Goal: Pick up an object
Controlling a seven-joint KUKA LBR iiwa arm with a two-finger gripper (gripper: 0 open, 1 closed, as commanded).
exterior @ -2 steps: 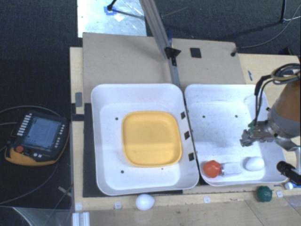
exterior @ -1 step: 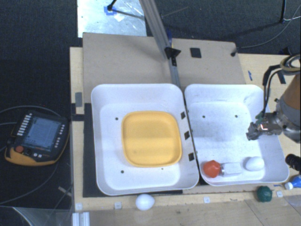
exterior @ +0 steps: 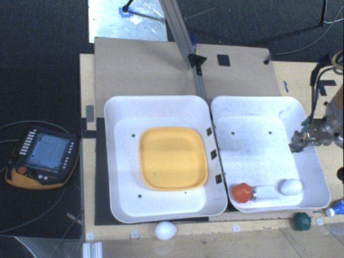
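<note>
Pincer (exterior: 297, 143) is hovering over the right bin's (exterior: 258, 123) far rim, grip state unclear, seemingly lining up on the white egg (exterior: 291, 187) below.

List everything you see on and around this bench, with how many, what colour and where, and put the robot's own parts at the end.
bins: two, white, side by side on the bench
plate: one, yellow, in the left bin
ball: one, orange-red, near front of the right bin
clear item: one, pale, beside the ball, kind unclear
egg shape: one, white, front right of the right bin
second egg shape: one, white, on the bench before the left bin
green object: one, dark green, bench front right
pendant: one, yellow and grey, on the floor at left
gripper: one, grey, over the right bin's right rim
</note>
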